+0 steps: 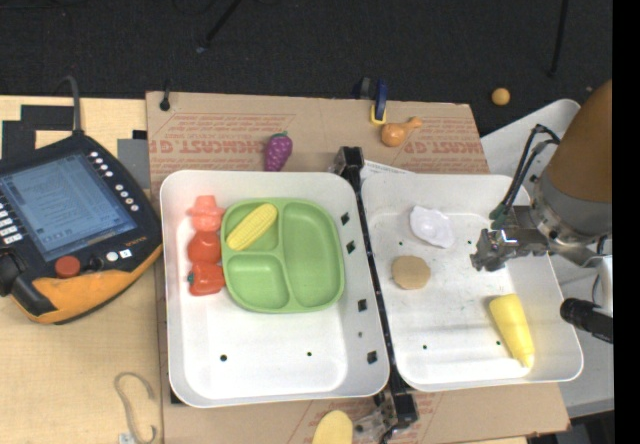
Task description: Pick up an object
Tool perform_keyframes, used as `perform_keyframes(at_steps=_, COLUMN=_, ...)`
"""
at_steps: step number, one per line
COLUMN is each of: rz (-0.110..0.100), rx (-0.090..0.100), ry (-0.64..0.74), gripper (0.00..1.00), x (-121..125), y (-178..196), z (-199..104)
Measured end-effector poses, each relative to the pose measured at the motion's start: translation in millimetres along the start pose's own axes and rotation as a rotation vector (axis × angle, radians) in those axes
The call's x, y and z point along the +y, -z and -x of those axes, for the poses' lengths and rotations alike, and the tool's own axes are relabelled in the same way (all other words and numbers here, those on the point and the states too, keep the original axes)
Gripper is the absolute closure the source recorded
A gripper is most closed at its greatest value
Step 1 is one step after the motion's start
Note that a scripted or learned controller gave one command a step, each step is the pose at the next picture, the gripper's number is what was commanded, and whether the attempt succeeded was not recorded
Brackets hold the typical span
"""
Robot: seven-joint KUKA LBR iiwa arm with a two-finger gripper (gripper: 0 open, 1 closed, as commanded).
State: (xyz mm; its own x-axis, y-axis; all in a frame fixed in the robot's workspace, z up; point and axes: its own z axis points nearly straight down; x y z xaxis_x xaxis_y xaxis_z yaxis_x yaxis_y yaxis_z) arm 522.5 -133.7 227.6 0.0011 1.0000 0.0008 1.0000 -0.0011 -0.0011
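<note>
While the arm [585, 167] reaches in from the right, its gripper [490, 252] hangs over the right bin [560, 367], near that bin's right side. From where I stand the claw is a small dark tangle, and I cannot tell whether it is open or closed; nothing shows between its tips. Below it in the same bin lies a yellow cone-shaped piece [511, 328], well apart from a round tan disc [411, 273] and a crumpled white object [431, 226] toward the middle. Over in the left bin [260, 367] sits a green divided plate [285, 257] with a yellow corn cob [250, 225] in one compartment, and a red figure [205, 247] just beside the plate's left edge.
</note>
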Motion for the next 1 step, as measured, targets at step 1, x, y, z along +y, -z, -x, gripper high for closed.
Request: perform_keyframes(at_steps=1, rz=0.001, rx=0.001, ry=0.004, gripper=1.0, x=25.8, y=8.5, z=-41.0)
